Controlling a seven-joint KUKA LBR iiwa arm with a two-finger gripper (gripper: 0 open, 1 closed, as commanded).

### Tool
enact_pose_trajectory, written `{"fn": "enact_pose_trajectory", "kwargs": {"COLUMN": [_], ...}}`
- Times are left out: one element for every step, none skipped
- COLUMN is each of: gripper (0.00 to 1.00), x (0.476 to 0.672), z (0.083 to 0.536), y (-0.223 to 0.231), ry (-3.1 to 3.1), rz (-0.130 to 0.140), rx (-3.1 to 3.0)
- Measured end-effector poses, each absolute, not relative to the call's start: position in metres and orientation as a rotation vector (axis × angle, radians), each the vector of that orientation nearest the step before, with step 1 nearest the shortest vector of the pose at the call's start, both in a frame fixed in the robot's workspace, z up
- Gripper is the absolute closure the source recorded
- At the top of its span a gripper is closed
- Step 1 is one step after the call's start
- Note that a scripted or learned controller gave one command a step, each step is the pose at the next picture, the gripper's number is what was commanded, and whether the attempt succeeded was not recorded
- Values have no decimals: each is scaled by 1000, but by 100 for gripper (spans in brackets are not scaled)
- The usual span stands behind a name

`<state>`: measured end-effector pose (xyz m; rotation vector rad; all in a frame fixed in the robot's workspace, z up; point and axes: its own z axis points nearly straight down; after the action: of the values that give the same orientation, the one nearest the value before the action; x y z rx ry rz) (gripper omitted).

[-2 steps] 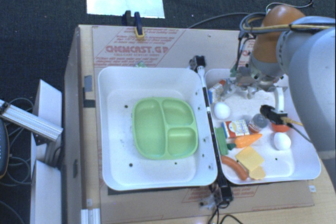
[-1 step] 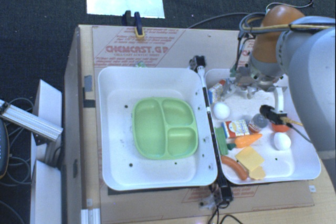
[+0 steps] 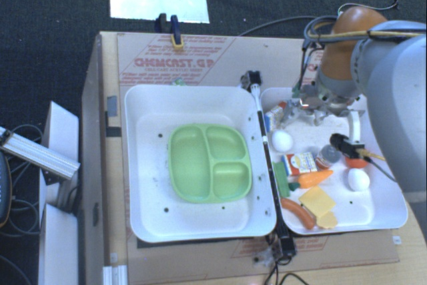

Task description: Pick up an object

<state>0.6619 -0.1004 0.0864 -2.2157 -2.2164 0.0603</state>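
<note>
My gripper (image 3: 305,114) hangs low over the back of the right bin (image 3: 393,210), below the orange band of the wrist. Just in front of it and to the left lies a white egg (image 3: 282,141). Further toward the front of this bin are a small printed box (image 3: 301,162), an orange carrot (image 3: 313,178), a second white egg (image 3: 358,179), a yellow cheese wedge (image 3: 319,202) and a reddish sausage (image 3: 299,213). A small grey can (image 3: 327,155) stands beside the box. Nothing shows held in the gripper.
The left bin (image 3: 147,210) holds a green compartment plate (image 3: 209,162). A green item (image 3: 280,177) and a blue-white one (image 3: 269,122) lie against the right bin's left wall. A blue clamp (image 3: 175,27) sits at the bench's back edge.
</note>
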Motion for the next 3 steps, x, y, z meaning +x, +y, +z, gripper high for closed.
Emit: {"fn": "enact_pose_trajectory", "kwargs": {"gripper": [100, 0, 0], "x": [665, 663, 650], "z": [96, 97, 88], "y": [-94, -102, -102], "ry": [-2218, -2218, -2225], "rz": [32, 49, 9], "rx": [-2217, -2224, -2232]}}
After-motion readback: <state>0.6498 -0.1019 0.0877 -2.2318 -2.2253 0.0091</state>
